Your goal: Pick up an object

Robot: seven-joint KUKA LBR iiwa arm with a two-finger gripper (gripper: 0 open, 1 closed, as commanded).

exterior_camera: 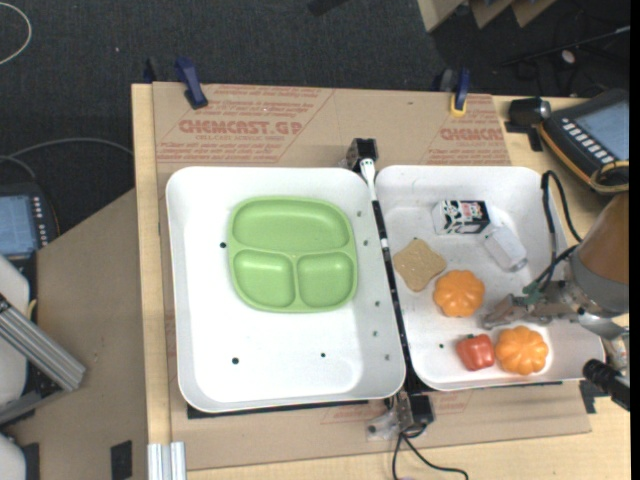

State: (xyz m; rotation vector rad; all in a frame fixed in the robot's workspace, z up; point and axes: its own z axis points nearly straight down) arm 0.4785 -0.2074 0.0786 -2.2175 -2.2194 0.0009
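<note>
Gripper [505, 313] low in right bin [430, 193], near two orange pumpkins [459, 293], closure unclear

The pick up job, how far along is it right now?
Early stage. Done: the arm has reached over the right bin, its tool low among the toys. In hand: nothing visibly lifted; the tool sits between the upper orange pumpkin and the lower pumpkin. Left: grasping and raising one item. The green tray lies in the left bin.
</note>
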